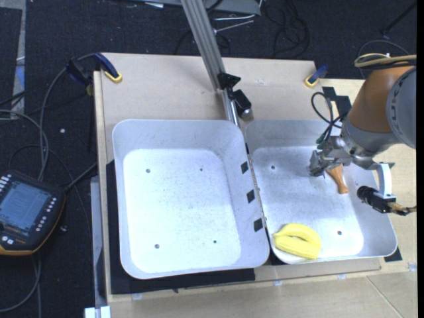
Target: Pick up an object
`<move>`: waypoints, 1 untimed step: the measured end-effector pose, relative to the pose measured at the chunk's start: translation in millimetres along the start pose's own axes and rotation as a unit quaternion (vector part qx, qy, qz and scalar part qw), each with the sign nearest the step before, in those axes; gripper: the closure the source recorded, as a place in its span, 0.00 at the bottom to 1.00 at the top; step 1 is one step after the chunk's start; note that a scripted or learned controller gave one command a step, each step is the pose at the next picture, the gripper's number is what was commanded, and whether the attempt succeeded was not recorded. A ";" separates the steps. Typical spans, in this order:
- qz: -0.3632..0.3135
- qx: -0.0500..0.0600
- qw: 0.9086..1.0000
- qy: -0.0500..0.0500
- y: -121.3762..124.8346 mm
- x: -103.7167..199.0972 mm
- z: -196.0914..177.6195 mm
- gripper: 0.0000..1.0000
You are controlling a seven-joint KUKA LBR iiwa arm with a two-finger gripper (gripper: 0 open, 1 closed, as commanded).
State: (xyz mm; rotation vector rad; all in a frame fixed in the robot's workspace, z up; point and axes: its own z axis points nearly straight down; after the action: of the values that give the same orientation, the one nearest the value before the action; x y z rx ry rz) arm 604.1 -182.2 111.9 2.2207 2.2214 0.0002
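In the right bin (265, 177) I see the gripper (320, 166) low beside an orange-brown object (340, 179), perhaps touching it; a yellow banana-like toy (298, 241) lies well apart.

camera view: fixed overhead | slanted downward | both bins (119, 138) in frame | arm (387, 108) enters right

Matt white speckled bins (179, 138) on a pale wooden bench (165, 88).

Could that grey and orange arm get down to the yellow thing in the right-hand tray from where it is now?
Probably yes. The yellow object lies alone near the right bin's front rim, nothing on it, and the gripper hangs over that bin.
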 end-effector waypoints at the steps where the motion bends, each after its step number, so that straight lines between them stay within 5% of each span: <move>1: 0.000 -0.003 1.000 0.000 7.7 -1.1 -60.7 1.00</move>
State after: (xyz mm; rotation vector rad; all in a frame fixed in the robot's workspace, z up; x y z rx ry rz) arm 611.8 -183.3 172.6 2.2174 2.2186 0.0046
